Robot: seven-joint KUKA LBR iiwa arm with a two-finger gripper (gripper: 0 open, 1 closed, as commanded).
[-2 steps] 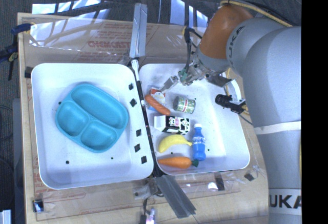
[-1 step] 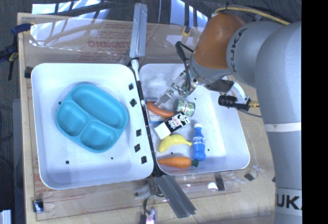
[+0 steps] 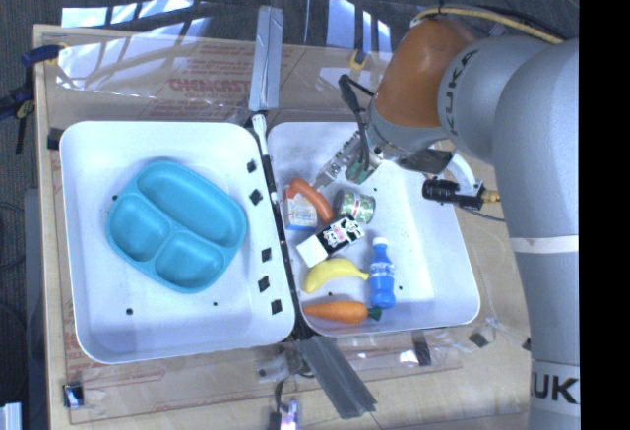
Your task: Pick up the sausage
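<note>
The sausage (image 3: pixel 309 200) is a red-orange curved piece lying in the right bin (image 3: pixel 448 251), near its left wall and against a small white packet (image 3: pixel 298 214). My gripper (image 3: pixel 351 167) hangs over the back of the same bin, up and to the right of the sausage, a short gap away from it. Nothing shows in its grasp. The grey arm with its orange band (image 3: pixel 423 74) comes in from the upper right.
Around the sausage lie a green can (image 3: pixel 357 208), a black-and-white carton (image 3: pixel 336 236), a banana (image 3: pixel 336 273), a blue bottle (image 3: pixel 381 274) and a carrot (image 3: pixel 338 312). The left bin (image 3: pixel 89 310) holds a blue divided plate (image 3: pixel 177 224).
</note>
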